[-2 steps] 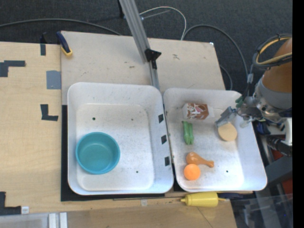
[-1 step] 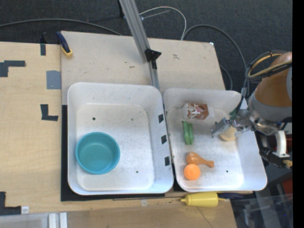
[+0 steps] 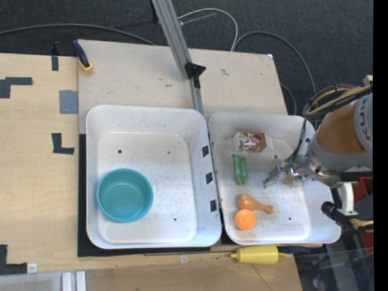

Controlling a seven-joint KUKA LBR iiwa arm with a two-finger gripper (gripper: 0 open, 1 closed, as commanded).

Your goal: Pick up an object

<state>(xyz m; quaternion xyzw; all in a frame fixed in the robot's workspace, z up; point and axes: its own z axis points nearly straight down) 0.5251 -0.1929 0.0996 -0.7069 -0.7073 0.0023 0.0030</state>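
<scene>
My gripper (image 3: pixel 276 176) hangs low over the right bin (image 3: pixel 291 226), near its right-hand middle, on the grey arm with the orange band (image 3: pixel 339 135). To its left lies a green pod-like object (image 3: pixel 240 169), a short gap away. A brown and white packet (image 3: pixel 250 142) lies at the back of this bin. In front of the gripper sit an orange drumstick-shaped toy (image 3: pixel 254 205) and an orange ball (image 3: pixel 245 219). None of these objects is in contact with the gripper.
The left bin (image 3: pixel 145 123) holds a blue bowl (image 3: pixel 125 194) at its front left. A yellow bottle (image 3: pixel 257 254) lies on the bench just past the right bin's front rim. A grey pole (image 3: pixel 176 32) slants in from the top between the bins.
</scene>
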